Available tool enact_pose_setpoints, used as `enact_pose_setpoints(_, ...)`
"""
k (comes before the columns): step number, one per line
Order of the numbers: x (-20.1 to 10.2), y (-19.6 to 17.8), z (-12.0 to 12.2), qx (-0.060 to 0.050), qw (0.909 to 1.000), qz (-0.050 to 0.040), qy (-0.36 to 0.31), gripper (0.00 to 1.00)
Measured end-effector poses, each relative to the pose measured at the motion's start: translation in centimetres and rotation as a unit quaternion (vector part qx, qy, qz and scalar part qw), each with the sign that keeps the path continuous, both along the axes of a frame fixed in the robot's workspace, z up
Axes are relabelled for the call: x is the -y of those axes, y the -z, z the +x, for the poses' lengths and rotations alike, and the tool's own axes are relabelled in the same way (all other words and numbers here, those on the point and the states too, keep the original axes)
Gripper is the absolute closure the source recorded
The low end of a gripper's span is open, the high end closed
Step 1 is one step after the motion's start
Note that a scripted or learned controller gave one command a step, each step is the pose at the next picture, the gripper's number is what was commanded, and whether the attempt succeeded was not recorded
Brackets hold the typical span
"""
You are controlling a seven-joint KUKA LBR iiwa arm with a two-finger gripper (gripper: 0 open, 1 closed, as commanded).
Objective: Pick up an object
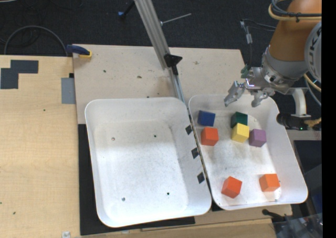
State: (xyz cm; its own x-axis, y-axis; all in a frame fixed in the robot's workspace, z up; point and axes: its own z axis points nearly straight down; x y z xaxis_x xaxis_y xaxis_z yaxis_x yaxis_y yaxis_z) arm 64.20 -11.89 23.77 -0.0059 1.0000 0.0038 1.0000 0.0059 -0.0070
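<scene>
Front of right bin: Two orange blocks sit closest to us in the right bin (pixel 294 179). One orange block (pixel 231 186) is on the left and the other orange block (pixel 269 182) is near the front right corner. They are apart, so each one has room around it.

Middle of right bin: A red-orange block (pixel 210 136) sits by the wall between the bins. A yellow block (pixel 240 132) and a purple block (pixel 257 137) sit just beside each other. That makes them harder to grab one at a time.

Back of right bin: A blue block (pixel 206 118) sits alone. A green block (pixel 239 119) touches the yellow one from behind.

Left bin: The left bin (pixel 105 121) is big and white, with little dark specks on its floor.

Gripper: The gripper (pixel 245 95) hangs over the back edge of the right bin. Its two fingers are spread apart and nothing is between them. I think it is held up high so it can come down on a block.

Thing to pick: Any block would do. The green one is nearest the gripper, but I cannot tell which one it is going for.

In the way: The yellow block crowds the green one, so a finger might bump it. The bin's back wall is close too.

Farther back: A silver metal bar (pixel 152 24) leans over the bench (pixel 121 74). A blue and yellow clamp (pixel 79 51) sits at the bench's far left corner.
</scene>
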Motion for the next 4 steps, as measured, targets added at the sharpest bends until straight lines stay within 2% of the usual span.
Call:
enact_pose_setpoints(1,-6.6,5.1,-2.2,-0.002,1.0000,0.0000,0.001,0.00)
enact_pose_setpoints(2,-12.3,4.8,-11.2,-0.001,1.0000,-0.0004,0.001,0.00)
enact_pose_setpoints(3,-11.8,3.8,-11.0,0.001,1.0000,-0.0018,0.008,1.00)
enact_pose_setpoints(4,-5.2,-15.4,-10.3,0.007,1.0000,-0.0028,0.005,1.00)
